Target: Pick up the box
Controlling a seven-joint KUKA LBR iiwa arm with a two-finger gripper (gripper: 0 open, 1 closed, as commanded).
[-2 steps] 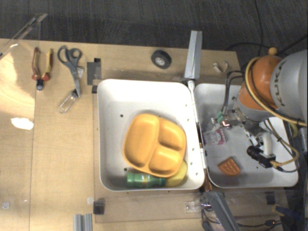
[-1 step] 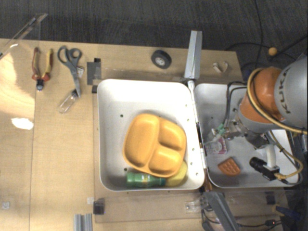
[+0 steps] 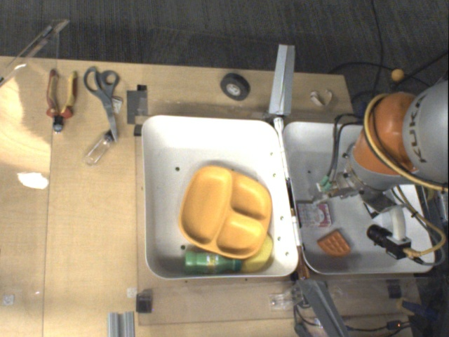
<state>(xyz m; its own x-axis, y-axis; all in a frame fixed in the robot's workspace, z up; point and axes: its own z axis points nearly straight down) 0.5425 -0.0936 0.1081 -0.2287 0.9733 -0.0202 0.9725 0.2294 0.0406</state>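
1. The fingers (image 3: 335, 187) are hanging over the right bin (image 3: 306, 140), near its middle. Whether they are released or clenched cannot be told from this slant, and nothing is showing between them.
2. The box (image 3: 314, 214), a small flat pinkish pack, is lying on the floor of the right bin, just below the fingers in the view and close to the bin's left wall. Whether anything is touching it cannot be told.
3. An orange ribbed piece (image 3: 334, 243) is sitting just below the box, near the bin's front edge, apart from the box.
4. The arm (image 3: 403, 142), grey with its orange band, is reaching in from the right and covering the bin's right part.
5. In the left bin (image 3: 163, 188), a yellow divided plate (image 3: 226, 210) is lying tilted, and it is partly covering a green bottle (image 3: 207, 262) lying on its side along the front wall.
6. On the desk (image 3: 77, 223), well apart from both bins, scissors (image 3: 105, 93) and red-handled pliers (image 3: 59, 97) are lying at the upper left, and a roll of black tape (image 3: 235, 86) is resting above the left bin.
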